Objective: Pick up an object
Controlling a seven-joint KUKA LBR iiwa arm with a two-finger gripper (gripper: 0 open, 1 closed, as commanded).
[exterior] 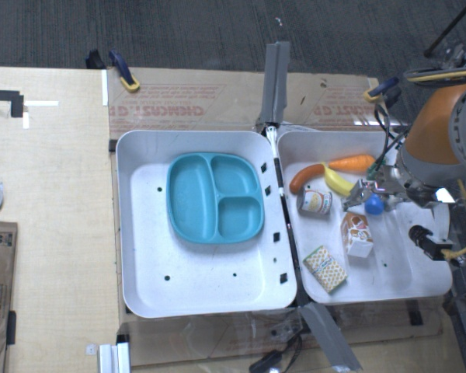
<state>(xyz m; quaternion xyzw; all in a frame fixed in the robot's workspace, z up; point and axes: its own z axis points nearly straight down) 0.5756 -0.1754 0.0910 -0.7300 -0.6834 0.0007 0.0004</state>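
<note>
The left bin (132, 231) holds a teal divided plate (215, 198), lying flat. The right bin (419, 282) holds the candidate objects: a red-orange sausage (304, 176), a small can (316, 202), a patterned packet (325, 268), a banana (339, 181), a carrot (351, 162), a small carton (358, 235) and a blue ball (373, 204). The gripper (363, 194) (reaching in from the right) sits low among the banana, can and ball; whether its jaws are released or clenched cannot be told.

One fixed camera looks down at a slant — both white bins (132, 208) in frame, arm (439, 134) entering from right.
</note>
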